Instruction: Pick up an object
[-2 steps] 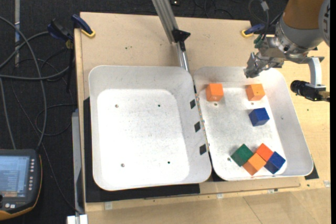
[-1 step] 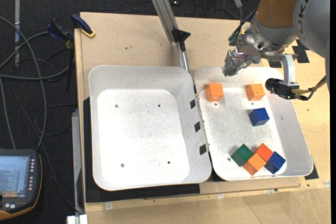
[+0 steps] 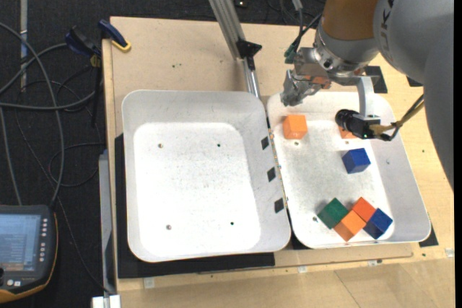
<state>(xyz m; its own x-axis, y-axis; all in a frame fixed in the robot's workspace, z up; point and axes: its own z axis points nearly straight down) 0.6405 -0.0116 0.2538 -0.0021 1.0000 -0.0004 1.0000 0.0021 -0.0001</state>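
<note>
hand (image 3: 295,99) above orange block (image 3: 294,127)

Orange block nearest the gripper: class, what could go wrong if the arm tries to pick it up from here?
1. The orange block sits close to the right bin's inner wall, so the gripper might strike the rim.
2. The gripper sits slightly off from the block, so a straight descent might only nudge it.

End effector (image 3: 294,93) above orange cube (image 3: 294,127).

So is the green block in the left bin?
No, the green block lies in the right bin, near its front edge beside two orange blocks.
</note>
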